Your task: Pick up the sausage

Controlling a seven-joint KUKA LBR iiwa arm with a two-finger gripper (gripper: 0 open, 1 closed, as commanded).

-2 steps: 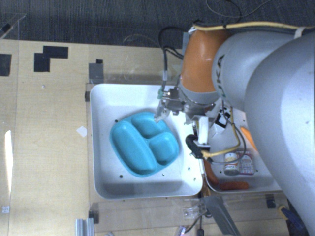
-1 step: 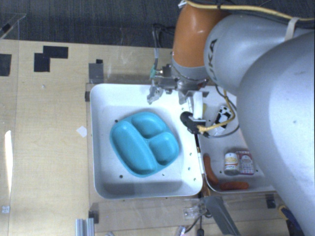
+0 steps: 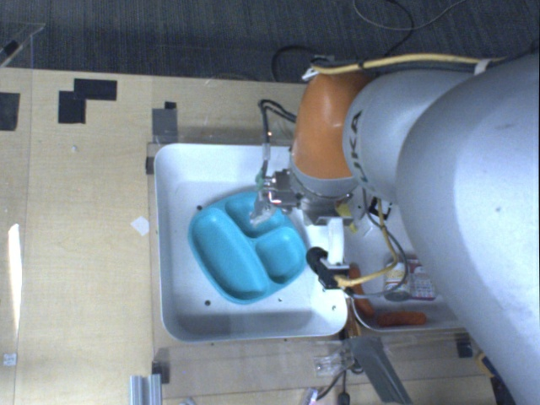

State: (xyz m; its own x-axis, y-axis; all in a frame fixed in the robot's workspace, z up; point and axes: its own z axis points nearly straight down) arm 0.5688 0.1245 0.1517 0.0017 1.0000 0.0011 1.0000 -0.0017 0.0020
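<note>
Grey arm overhangs one blue tray, one sausage.

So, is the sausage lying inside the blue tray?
No, the sausage lies in the right bin, near its front edge, apart from the blue tray, which sits in the left bin.

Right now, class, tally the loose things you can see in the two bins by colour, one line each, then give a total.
Blue: 1, the divided tray in the left bin
Orange-red: 1, the sausage in the right bin, by the near rim
Total: 2
The arm covers most of the right bin, so more may lie hidden there.
</note>
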